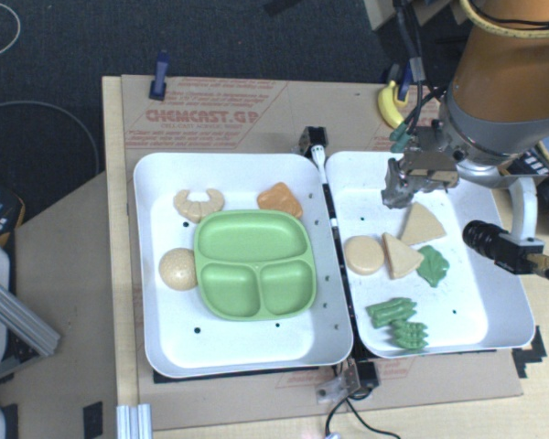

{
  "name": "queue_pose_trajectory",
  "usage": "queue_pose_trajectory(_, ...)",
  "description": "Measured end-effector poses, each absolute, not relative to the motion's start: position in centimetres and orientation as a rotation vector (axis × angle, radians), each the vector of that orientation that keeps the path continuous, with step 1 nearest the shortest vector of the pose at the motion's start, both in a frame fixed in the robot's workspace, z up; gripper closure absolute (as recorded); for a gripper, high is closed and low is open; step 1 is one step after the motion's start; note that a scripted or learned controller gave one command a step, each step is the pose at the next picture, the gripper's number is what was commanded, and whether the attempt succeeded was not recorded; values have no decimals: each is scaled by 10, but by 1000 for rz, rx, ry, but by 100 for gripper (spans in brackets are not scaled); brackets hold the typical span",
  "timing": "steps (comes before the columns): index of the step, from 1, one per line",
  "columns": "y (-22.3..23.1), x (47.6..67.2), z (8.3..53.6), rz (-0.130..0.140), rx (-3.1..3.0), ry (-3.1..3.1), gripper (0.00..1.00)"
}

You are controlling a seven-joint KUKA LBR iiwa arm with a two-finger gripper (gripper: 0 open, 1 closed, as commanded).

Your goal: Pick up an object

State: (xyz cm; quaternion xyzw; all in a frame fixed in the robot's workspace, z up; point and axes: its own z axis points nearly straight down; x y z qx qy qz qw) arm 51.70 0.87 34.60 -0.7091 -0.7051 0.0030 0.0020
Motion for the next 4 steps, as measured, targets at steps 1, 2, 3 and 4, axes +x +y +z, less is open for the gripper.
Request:
queue_pose_trajectory(1,62,477,335,5,-2212,-2223,100)
queue_pose_trajectory(2,118,480,380,-10,-2215,-2231,100)
queue_pose_trajectory(3,115,480,389,-5,-2222,-2224,100)
queue_pose_trajectory(4,124,480,443,-11,-2222,-2226,100)
